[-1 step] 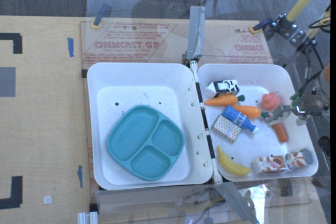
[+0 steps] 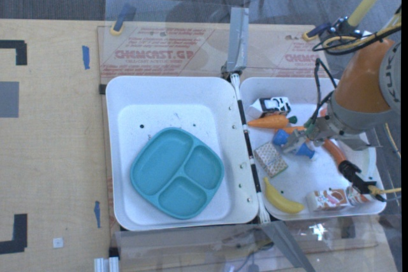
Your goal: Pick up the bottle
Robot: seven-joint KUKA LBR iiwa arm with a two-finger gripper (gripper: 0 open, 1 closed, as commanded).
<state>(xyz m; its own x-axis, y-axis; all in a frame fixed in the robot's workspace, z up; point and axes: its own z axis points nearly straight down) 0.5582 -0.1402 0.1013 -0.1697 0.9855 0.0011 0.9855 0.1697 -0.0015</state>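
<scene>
You see the tool (image 2: pixel 310 134) low in the right white bin (image 2: pixel 357 212), jaw state unreadable, above the small blue-capped bottle (image 2: pixel 305 150) toward six o'clock; no lift yet.

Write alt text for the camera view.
The arm's tool hangs low over the right bin, amid a carrot, blue pieces, a banana and a small bottle. The left bin holds a teal divided plate.
</scene>
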